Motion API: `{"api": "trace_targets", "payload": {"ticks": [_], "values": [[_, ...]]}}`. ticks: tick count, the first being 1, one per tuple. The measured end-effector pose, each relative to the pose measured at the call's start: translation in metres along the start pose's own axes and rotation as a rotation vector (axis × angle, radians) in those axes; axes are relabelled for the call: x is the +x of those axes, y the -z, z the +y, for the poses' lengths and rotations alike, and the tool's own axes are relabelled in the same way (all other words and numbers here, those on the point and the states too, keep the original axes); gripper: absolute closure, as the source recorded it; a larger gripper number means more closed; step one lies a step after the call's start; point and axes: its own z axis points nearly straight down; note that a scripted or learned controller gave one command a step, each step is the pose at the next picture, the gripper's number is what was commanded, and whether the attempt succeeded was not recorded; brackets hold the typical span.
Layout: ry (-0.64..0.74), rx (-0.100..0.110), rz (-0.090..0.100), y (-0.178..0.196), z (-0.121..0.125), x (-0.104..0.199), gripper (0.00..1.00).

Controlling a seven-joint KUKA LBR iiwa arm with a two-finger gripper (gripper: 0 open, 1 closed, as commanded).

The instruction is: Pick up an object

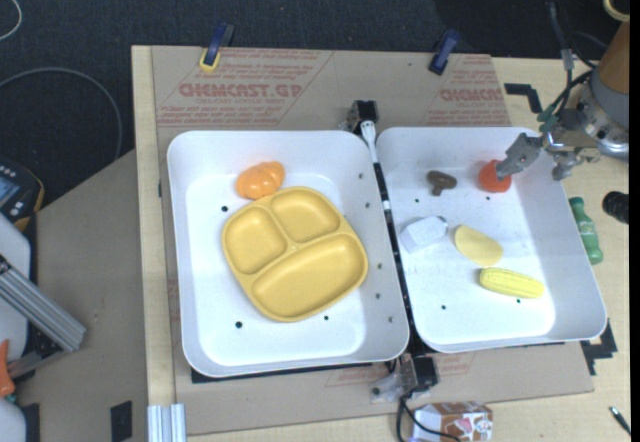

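- White plastic bins sit side by side on the bench: the left bin (190, 260) and the right bin (560, 315), their inner rims nearly touching along the middle.
- My gripper (540, 155) hangs over the upper right part of the right bin, reaching in from the right edge of the view.
- My fingers (517, 156) look spread, with one grey finger slanting down to the left, its tip just beside a small red-orange object (493, 177). Nothing sits between them, so I hold nothing.
- That red-orange object lies near the back wall of the right bin, touching or almost touching my finger; I cannot tell which.
- Left of it, a small brown object (440, 181) rests on the bin floor, apart from the others.
- Nearer the front, a pale whitish piece (424, 231) lies close to the bin's left wall, with a pale yellow rounded object (478, 246) just beside it on the right.
- A yellow corn cob (511, 282) lies below the pale yellow object, tilted slightly, near but not clearly touching it.
- A yellow divided plate (293, 252) with three compartments sits in the left bin.
- An orange object (260, 179) rests at the plate's upper left edge, beside it and not in any compartment.
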Motion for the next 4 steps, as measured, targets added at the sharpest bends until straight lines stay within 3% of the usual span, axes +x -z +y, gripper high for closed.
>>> {"api": "trace_targets", "payload": {"ticks": [1, 2, 3, 4], "values": [[-0.005, 0.01, 0.005, -0.122, -0.044, -0.044, 0.0], [0.006, 0.002, 0.01, -0.141, 0.022, -0.037, 0.0], [0.003, 0.011, 0.011, -0.14, 0.076, -0.033, 0.0], [0.004, 0.003, 0.003, -0.139, 0.075, 0.007, 0.0]]}}
